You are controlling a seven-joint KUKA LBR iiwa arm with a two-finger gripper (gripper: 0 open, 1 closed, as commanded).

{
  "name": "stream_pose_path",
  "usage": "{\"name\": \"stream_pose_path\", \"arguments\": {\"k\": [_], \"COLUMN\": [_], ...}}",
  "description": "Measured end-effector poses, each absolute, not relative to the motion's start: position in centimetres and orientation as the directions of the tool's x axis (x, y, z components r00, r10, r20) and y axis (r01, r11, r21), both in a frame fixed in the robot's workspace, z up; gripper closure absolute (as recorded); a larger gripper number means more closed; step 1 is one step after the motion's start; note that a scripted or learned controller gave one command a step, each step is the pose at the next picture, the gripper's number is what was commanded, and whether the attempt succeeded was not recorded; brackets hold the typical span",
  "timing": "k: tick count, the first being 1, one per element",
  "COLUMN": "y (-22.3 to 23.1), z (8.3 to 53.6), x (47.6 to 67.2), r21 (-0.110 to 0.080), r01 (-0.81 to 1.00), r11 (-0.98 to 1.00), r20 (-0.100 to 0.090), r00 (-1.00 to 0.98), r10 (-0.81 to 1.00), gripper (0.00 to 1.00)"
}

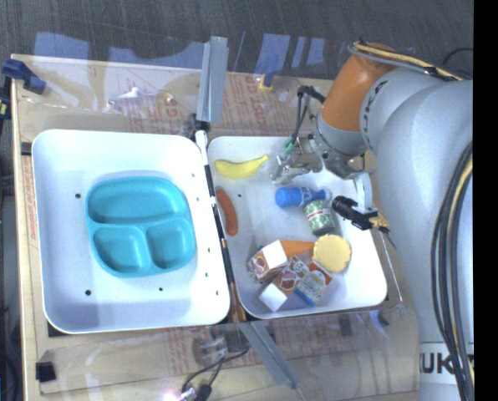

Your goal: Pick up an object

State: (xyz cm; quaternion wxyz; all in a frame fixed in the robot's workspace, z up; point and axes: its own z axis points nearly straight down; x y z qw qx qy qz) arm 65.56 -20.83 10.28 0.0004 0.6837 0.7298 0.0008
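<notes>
Two shallow white bins sit side by side on the bench, and the right bin (368, 295) serves as the landmark for everything else. To its left lies the left bin (57, 291), which holds a blue divided tray (140, 224) near its middle.

Inside the right bin, a yellow banana (241, 167) lies in the upper left corner. A reddish-brown sausage (227, 210) runs along the left wall, just below the banana. A blue bottle (294, 196) lies on its side near the middle of the upper half, and a small green-labelled can (319, 216) sits just beside it, lower right. A round yellow piece (332, 252) rests near the right wall. Toward the bin's lower edge, an orange-topped carton (276, 257) and some printed packets (303, 281) are bunched together, touching one another.

The grey arm (416, 140) reaches in from the right, its orange band (349, 98) above the bin's upper right corner. The gripper (289, 167) hangs over the bin's upper edge, between banana and bottle. Its fingers look close together with nothing visibly between them, though their exact spread is hard to make out.
</notes>
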Motion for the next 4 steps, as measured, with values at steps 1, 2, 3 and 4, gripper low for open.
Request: {"name": "stream_pose_path", "arguments": {"k": [1, 2, 3, 4], "y": [-20.8, -20.9, -21.0, -21.0], "z": [10.3, 9.1, 14.2, 9.2], "x": [65.6, 61.8, 57.6, 58.9], "r21": [0.002, -0.003, -0.002, -0.004], "r01": [0.998, 0.966, 0.866, 0.951], "r11": [0.066, 0.258, 0.5, 0.309], "r20": [0.001, 0.002, 0.002, 0.002], "r00": [-0.066, -0.258, -0.5, -0.309], "r10": [0.998, 0.966, 0.866, 0.951], "gripper": [0.0, 0.0, 0.0, 0.0]}}
